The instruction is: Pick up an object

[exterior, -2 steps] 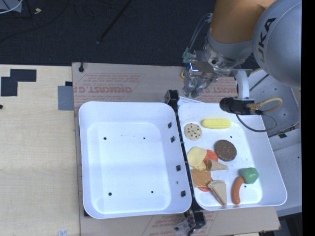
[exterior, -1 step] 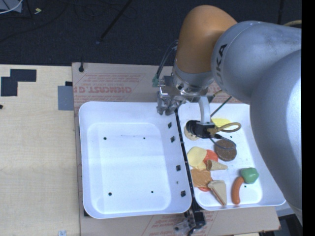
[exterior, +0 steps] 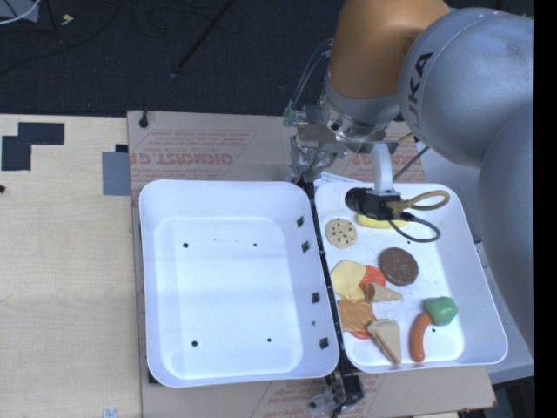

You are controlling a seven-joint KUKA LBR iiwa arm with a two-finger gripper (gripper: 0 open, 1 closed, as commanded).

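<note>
The pincer (exterior: 306,165), its state unclear, hangs over brown cardboard (exterior: 209,151); pale wooden tabletop (exterior: 61,277) lies far left, dark cabled floor (exterior: 157,42) beyond.

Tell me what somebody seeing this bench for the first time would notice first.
The big grey arm with its orange band would catch the eye first, reaching in from the upper right, its tool low by the far end of the divide between the two shallow white bins. Next, the right-hand white bin holds a scatter of small toy foods: a round speckled cookie, a brown disc, a green lump and an orange sausage.
</note>
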